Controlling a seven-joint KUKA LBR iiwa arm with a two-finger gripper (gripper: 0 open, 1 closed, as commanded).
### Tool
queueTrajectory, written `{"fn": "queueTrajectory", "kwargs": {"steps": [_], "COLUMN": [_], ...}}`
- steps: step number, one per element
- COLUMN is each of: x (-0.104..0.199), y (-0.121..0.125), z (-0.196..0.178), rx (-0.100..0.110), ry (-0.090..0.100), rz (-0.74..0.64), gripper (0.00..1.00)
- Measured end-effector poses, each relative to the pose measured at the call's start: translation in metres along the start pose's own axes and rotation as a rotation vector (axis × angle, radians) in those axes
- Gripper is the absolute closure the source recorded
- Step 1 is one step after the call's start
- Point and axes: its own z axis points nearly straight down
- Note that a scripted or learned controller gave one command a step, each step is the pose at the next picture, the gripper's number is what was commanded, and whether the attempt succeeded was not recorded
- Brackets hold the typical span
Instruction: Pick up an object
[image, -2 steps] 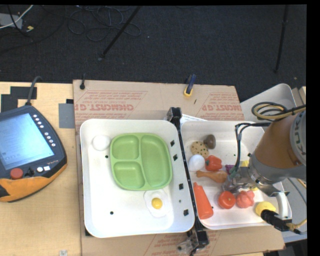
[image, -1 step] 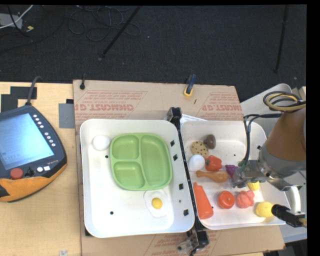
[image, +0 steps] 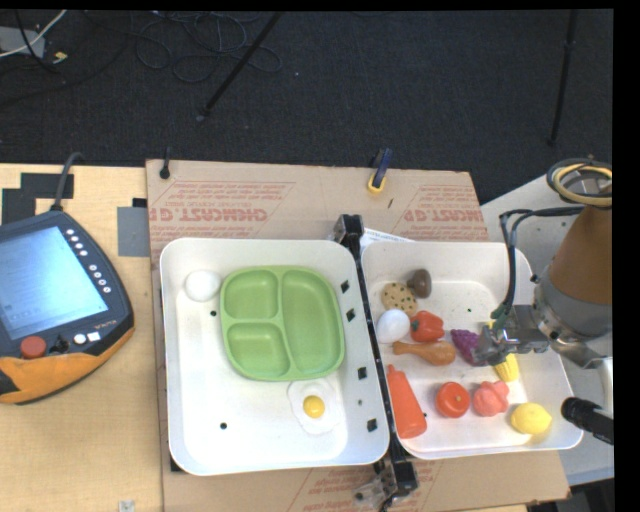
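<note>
The gripper (image: 492, 345) hung low over the right bin (image: 500, 262), at its right side, close to a purple toy (image: 465, 345) and a yellow corn piece (image: 507, 368); whether the fingers were open or closed on anything could not be told. That bin also held a cookie (image: 398, 296), a brown lump (image: 419, 283), a white egg (image: 392, 325), a red pepper (image: 428, 326), a drumstick (image: 424, 351), a carrot (image: 405, 401), a tomato (image: 452, 399), a pink toy (image: 489, 398) and a lemon (image: 530, 418). The left bin (image: 190, 420) held a green divided plate (image: 281, 322), a white ball (image: 201, 286) at its upper left and a fried egg (image: 314, 405) below the plate. A black clip (image: 348, 229) sat on the wall shared by the bins. Both bins lay on cardboard (image: 300, 200) printed with mirrored, unreadable red lettering, a yellow clamp (image: 378, 180) on its far edge. A pendant (image: 55, 300) with a screen lay on the worktop (image: 70, 450) at left.
</note>
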Motion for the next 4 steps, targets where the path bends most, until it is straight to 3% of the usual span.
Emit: {"fn": "queueTrajectory", "kwargs": {"steps": [1,3,4], "x": [-0.001,0.094,0.148], "y": [0.001,0.028,0.037], "z": [-0.025,-0.009,-0.031], "rx": [0.001,0.007,0.003], "ry": [0.0,0.002,0.0], "rz": [0.0,-0.003,-0.004], "gripper": [1.0,1.0,1.0]}}
